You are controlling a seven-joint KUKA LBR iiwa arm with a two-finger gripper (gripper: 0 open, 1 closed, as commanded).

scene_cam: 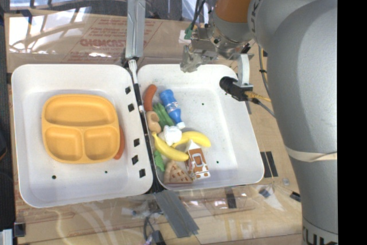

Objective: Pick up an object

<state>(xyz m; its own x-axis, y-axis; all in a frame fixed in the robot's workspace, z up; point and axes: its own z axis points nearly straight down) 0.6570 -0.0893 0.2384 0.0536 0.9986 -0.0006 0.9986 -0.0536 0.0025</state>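
I see a yellow tray with three parts in the left bin. Brown cardboard lies behind both bins, under a grey bar.

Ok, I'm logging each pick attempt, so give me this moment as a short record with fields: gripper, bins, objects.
gripper: gripper above the far rim of the right bin, nothing seen in it
left bin: holds an orange divided tray
right bin: pile along its left side
pile: blue bottle, two bananas, waffle, green pieces
pick: not yet made
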